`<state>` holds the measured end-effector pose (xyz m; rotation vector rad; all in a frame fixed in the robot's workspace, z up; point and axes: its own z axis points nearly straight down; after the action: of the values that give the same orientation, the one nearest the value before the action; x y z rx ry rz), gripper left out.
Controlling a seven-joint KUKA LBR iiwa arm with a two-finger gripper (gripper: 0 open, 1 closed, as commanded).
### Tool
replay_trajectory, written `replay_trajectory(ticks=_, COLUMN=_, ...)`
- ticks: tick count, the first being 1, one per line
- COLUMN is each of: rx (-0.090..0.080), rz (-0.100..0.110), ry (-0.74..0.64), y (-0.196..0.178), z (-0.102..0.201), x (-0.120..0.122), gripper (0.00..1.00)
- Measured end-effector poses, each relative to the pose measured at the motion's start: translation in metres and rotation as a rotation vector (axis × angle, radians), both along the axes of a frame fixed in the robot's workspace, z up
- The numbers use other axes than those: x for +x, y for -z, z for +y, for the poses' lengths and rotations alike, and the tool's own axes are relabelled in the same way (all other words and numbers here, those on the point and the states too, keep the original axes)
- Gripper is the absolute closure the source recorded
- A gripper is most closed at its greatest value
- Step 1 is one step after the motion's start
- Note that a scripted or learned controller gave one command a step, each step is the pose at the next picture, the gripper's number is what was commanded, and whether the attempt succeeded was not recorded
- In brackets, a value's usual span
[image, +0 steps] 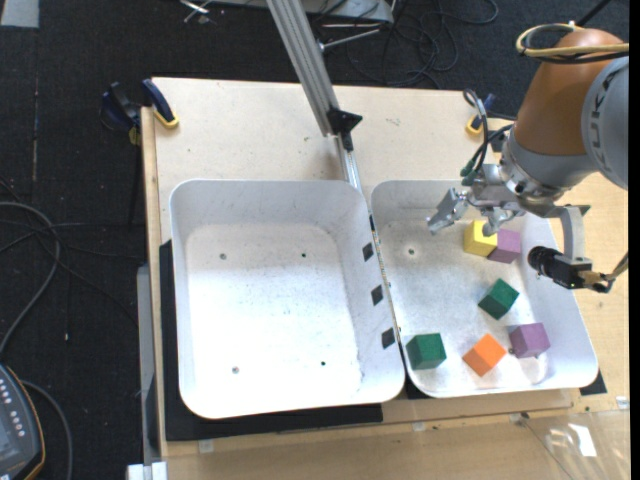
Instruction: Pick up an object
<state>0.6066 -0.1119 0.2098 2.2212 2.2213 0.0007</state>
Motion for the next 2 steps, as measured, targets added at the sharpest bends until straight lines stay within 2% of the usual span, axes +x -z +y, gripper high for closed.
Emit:
replay_trajectory(ticks=1, rx=-0.001, rz=0.002, ry=0.004, y=0.117, z=-0.053, x=-0.03, gripper=0.0)
replay_trajectory(ticks=2, rx=0.005, rz=0.01, ry=-0.001, y=0.113, z=-0.111, x=0.039, gripper=0.0)
